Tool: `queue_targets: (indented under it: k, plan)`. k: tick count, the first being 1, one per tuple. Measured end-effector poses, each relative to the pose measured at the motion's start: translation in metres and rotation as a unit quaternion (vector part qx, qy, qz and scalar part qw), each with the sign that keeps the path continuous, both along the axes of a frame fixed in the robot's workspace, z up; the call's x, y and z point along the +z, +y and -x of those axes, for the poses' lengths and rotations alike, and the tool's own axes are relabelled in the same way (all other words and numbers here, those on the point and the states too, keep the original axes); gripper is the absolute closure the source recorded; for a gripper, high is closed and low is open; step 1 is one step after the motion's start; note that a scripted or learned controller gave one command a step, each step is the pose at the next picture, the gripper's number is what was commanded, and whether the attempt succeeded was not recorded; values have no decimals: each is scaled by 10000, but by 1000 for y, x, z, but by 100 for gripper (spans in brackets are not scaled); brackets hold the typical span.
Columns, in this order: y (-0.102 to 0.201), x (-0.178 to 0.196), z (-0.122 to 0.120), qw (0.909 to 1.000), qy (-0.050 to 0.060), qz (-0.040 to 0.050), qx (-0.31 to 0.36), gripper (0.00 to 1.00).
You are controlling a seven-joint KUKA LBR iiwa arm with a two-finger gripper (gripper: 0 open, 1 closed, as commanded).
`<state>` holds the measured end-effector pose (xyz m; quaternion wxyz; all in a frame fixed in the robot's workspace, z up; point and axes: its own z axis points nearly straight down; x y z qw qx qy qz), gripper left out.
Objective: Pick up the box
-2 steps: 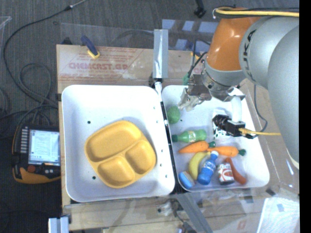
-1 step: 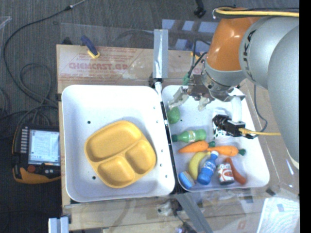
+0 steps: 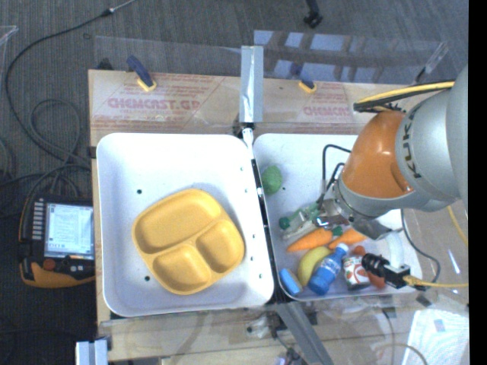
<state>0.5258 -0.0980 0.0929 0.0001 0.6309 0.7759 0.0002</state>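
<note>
Low in the right bin (image 3: 335,144), nearest the lens, a heap of small things lies together: a blue bottle (image 3: 326,273), a banana (image 3: 310,263), a carrot (image 3: 313,240) and a small red-and-white box (image 3: 354,272). That box sits just right of the bottle, against the bin's near wall. From the claw (image 3: 329,217), the box lies toward the camera and slightly right, close by; its long axis is too small to judge. Whether the claw is apart or together I cannot tell, as the wrist hides it. Left of the bottle's bin, a yellow tray (image 3: 189,239) fills the other bin.
</note>
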Motion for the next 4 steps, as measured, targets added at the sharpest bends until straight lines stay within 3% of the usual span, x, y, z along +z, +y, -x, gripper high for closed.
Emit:
queue_targets:
  k: [1, 2, 3, 4]
  plan:
    - [-9, -3, -68, 10000, -73, 11, 60, 0]
    - [-13, 4, -111, 9993, -1, -6, 369, 0]
    - [-12, 13, -110, 9993, 10, -15, 369, 100]
    - [32, 91, -143, 9983, -3, 1, 586, 100]
